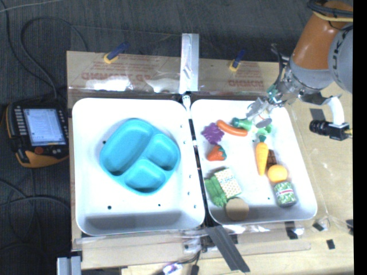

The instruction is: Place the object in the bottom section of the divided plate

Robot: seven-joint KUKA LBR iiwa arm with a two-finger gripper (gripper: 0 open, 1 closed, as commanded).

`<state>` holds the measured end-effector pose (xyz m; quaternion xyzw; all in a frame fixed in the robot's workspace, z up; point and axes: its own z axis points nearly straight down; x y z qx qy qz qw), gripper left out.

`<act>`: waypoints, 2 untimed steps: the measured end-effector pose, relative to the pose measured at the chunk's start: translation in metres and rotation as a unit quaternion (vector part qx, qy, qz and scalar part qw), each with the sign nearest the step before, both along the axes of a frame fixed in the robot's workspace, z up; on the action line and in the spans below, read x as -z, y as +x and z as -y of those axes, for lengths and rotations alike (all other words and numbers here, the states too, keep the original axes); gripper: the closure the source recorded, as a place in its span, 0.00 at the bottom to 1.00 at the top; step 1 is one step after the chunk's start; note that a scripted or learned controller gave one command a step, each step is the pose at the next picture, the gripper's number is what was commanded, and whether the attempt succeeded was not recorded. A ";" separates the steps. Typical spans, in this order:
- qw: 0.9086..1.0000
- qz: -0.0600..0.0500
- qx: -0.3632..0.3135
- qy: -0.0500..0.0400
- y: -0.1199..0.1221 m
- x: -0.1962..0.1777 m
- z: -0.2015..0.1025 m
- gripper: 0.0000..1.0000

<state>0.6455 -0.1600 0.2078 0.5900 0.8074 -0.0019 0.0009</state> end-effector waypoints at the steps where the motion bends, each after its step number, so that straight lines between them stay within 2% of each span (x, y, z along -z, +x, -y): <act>1: 0.999 0.000 0.051 0.002 0.023 0.011 -0.060 1.00; 2: 1.000 0.000 -0.013 0.001 0.023 0.025 -0.138 1.00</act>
